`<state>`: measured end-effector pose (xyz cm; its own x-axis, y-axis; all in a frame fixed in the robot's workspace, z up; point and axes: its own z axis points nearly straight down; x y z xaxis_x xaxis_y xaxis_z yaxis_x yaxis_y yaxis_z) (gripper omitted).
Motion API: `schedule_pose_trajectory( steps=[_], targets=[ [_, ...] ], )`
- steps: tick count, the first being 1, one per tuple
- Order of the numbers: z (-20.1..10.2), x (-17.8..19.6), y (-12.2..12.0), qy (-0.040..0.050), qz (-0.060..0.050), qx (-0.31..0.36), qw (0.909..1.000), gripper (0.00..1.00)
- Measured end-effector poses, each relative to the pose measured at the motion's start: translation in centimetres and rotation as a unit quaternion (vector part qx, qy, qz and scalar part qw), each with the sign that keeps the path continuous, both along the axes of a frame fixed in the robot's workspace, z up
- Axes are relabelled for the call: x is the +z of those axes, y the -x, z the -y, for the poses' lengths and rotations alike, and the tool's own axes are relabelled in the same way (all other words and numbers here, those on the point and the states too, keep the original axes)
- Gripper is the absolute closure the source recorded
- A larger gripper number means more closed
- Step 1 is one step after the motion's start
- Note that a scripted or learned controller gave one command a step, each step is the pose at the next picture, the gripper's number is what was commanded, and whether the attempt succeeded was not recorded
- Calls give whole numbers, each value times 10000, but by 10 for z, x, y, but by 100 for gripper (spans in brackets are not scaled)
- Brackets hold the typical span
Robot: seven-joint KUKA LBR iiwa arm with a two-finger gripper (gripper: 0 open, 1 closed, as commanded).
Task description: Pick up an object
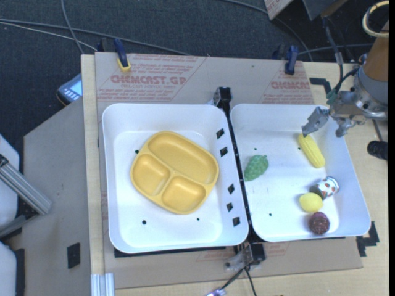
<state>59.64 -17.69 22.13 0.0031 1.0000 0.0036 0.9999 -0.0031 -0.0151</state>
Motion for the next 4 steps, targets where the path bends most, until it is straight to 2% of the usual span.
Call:
schedule_pose_trajectory(
  steps=[1, 3, 4],
  targets=[
    [0, 8, -3, 15, 72, 16, 10000, 0],
    [3, -83, -8, 7, 48, 18, 10000, 0],
    [6, -128, -11, 55, 115, 18, 9999, 0]
  ],
)
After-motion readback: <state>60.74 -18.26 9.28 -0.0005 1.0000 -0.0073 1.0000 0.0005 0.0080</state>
